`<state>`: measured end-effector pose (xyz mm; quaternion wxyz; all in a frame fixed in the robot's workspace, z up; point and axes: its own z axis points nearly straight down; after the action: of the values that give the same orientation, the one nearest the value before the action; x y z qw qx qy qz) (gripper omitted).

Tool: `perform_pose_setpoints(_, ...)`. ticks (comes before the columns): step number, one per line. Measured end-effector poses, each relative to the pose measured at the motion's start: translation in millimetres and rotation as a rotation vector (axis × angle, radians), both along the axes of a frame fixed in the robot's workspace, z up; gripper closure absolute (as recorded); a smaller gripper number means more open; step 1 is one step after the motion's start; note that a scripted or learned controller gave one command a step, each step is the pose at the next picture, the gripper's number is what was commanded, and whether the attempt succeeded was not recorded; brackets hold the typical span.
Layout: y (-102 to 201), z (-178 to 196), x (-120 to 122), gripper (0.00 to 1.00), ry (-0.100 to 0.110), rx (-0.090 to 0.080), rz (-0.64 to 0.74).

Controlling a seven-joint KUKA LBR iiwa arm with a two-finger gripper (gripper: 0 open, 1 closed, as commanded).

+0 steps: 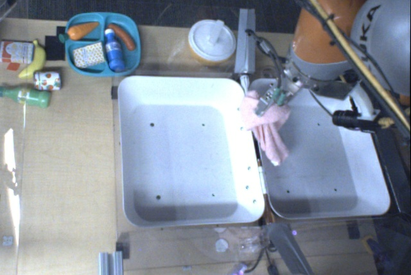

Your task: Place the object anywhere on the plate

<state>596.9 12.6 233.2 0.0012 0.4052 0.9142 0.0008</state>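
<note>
A pink cloth hangs limp over the seam between the two bins, its lower end trailing into the right bin. My gripper is at the cloth's top, fingers pinched on its upper fold. The cloth looks lifted, draping down from the fingers. The blue divided plate sits on the bench at the far left, beyond the left bin. It holds a carrot, a small blue bottle and other toy food. The plate is well apart from my gripper.
A yellow cup with a white lid stands behind the left bin. A banana, a small can, a green bottle and a carton lie left of the plate. A metal post rises between the bins.
</note>
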Motion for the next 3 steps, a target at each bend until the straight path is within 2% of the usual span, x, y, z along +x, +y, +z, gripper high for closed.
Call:
perform_pose_setpoints(2,100,-18,-15,1.0,-0.004,-0.001,0.801)
perform_pose_setpoints(3,152,-12,-24,1.0,-0.003,-0.001,0.837)
